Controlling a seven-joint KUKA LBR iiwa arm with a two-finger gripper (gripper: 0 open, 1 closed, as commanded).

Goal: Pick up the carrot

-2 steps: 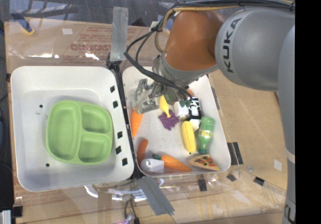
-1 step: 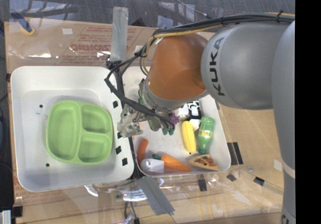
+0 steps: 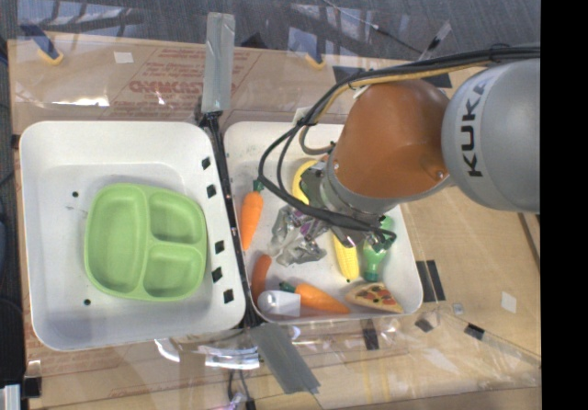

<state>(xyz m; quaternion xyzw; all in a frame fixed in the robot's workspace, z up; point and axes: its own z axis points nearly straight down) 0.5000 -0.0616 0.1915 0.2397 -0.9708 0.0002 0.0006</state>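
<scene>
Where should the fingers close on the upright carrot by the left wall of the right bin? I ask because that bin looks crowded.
Grip the carrot across its thick upper-middle body, coming straight down from above. It lies lengthwise along the right bin's left wall, green top pointing away, so the fingers would likely fit best closing across its narrow width. The gripper sits just to its right.

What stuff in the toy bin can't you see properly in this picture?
- Pincer: a grey metallic blur in the camera view; whether it grips anything is unclear.
- Yellow toy: the arm's orange band hides much of it.
- Green toy: its top is hidden under the wrist.
- Small orange piece: too small to identify.
</scene>
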